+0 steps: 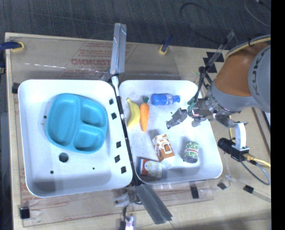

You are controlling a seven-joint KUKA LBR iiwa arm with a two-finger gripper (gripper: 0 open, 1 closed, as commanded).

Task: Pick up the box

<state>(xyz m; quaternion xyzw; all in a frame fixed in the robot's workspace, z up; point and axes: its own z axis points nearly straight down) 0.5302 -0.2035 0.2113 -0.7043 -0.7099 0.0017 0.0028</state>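
The box (pixel 163 147) is a small orange and white carton lying in the lower middle of the right bin (pixel 210 143). My gripper (pixel 186 120) hangs above the bin's right half, up and to the right of the box and apart from it. Its fingers are spread open, one dark fingertip (pixel 174 121) pointing left toward the carrot, and nothing sits between them. The grey arm with its orange band (pixel 235 75) reaches in from the right.
The right bin also holds a banana (pixel 132 113), a carrot (pixel 144 116), a blue bottle (pixel 164 99), a green patterned can (pixel 191 151) right of the box, and a tipped can (pixel 151 168) just below it. A blue divided plate (pixel 77 122) lies in the left bin (pixel 32 166).
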